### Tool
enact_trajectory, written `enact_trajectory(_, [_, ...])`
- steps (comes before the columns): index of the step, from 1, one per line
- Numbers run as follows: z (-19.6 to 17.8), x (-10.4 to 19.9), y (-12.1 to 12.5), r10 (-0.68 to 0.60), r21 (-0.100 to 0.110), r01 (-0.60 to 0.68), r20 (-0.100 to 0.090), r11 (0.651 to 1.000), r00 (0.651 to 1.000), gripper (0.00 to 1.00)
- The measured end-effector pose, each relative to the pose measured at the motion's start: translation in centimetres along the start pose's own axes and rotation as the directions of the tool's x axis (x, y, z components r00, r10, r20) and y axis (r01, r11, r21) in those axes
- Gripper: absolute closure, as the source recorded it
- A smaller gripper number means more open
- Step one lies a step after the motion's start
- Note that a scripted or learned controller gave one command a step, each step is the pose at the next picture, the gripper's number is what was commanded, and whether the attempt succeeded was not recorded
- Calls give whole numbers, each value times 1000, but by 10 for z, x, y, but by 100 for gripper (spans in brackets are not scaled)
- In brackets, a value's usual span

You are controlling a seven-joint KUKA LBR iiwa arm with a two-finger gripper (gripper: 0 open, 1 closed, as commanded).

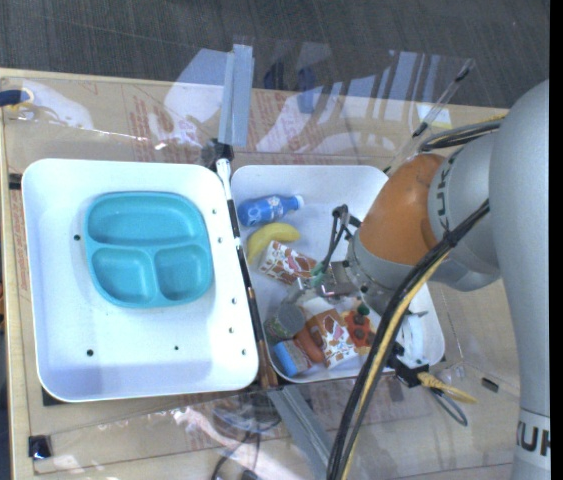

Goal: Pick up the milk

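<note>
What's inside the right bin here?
In the right bin: a blue bottle, a banana, two patterned cartons and small toy foods. The arm covers the bin's right part; what lies there is hidden.

One fixed camera looks down at a slant from above the bench [81, 103], far enough to take in both bins, left [46, 268] and right [361, 180], with the arm [481, 218] entering from the right.

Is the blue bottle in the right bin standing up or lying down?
Lying down. The blue bottle rests on its side near the right bin's far edge, white cap pointing right, just above the banana.
</note>
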State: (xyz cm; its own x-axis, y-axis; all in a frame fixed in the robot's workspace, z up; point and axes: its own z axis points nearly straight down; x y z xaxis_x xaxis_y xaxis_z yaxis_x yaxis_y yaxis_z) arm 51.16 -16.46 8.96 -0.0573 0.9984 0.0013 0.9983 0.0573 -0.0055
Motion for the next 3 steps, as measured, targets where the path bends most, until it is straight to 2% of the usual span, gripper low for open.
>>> enact_trajectory(1, [-2,22,53,-69,-3,69,1,998,998,0])
enact_trajectory(2, [-2,15,101,-53,-3,53,2,999,999,0])
enact_trajectory(3, [0,26,134,-91,11,91,8,996,996,0])
